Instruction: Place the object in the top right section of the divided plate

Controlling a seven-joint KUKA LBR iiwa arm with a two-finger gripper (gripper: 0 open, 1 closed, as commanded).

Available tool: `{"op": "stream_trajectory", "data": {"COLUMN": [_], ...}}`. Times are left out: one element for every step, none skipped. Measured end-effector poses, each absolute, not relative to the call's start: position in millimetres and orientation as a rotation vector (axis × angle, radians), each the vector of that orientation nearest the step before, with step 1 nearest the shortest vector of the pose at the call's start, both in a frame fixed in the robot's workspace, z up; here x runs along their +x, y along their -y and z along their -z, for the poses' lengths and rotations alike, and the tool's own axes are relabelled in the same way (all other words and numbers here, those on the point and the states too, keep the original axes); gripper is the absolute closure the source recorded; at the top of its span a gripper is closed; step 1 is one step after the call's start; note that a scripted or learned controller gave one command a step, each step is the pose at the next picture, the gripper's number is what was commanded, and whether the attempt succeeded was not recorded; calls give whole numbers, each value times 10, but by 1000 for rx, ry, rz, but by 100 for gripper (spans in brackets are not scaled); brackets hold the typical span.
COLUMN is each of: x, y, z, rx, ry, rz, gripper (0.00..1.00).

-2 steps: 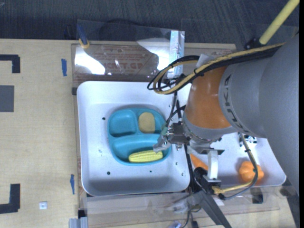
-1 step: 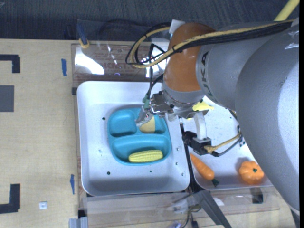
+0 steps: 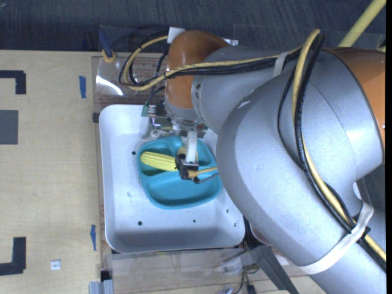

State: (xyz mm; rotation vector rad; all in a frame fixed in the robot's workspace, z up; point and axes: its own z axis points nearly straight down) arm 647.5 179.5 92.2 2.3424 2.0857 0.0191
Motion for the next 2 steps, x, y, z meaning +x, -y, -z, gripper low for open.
{"op": "stream_trajectory", "data": {"x": [6478,6484], "y": [-1881,-1854], "z": [-1066,-1067], "rx": [2343,2342], "ry": [-2095,-2091], "rz": [-34,-30], "gripper": [100,0]}}
